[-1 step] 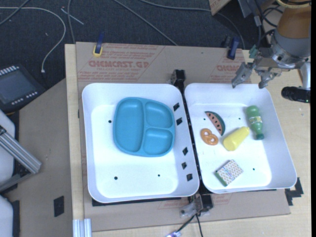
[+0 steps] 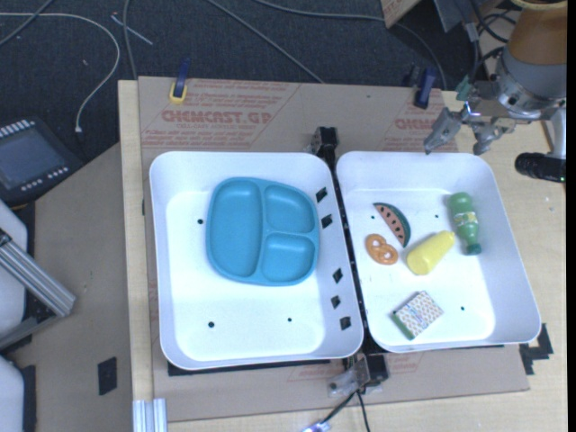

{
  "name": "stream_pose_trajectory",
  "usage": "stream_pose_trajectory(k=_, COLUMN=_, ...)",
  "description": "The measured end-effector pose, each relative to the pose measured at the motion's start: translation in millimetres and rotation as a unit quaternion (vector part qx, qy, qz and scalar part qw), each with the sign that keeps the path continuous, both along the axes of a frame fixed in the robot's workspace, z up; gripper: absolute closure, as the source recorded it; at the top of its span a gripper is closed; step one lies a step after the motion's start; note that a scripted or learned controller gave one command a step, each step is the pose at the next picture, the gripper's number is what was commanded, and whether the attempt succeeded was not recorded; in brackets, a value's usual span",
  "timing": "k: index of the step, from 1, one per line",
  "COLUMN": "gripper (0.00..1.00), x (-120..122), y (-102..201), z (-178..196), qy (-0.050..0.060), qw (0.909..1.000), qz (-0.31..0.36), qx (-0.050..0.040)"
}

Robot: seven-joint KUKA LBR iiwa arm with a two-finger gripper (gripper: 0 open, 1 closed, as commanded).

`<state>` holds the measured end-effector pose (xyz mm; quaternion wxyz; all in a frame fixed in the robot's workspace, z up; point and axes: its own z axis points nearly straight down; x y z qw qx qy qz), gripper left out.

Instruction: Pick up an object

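Two white bins sat side by side — the left bin (image 2: 171,313) and the right bin (image 2: 504,268). The left one held one blue divided plate (image 2: 263,230). The right one held five things — one watermelon slice (image 2: 393,221), one pretzel (image 2: 382,249), one yellow piece (image 2: 429,252), one green bottle (image 2: 464,222), one patterned sponge (image 2: 418,314).

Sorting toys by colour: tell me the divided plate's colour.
Light blue; the camera view shows the plate in the left bin.

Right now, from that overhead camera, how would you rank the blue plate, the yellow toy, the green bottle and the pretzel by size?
1. Blue plate, far the largest.
2. Yellow toy and green bottle look about alike, so no ranking.
3. Pretzel, smallest.
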<state>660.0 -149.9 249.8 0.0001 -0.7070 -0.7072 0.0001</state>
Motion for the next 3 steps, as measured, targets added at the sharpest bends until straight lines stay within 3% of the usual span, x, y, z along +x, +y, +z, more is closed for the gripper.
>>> stream_pose_trajectory(k=3, gripper=0.00, x=3, y=-10, z=-168, qy=0.003, qw=1.0000, qz=0.000, qx=0.0006)
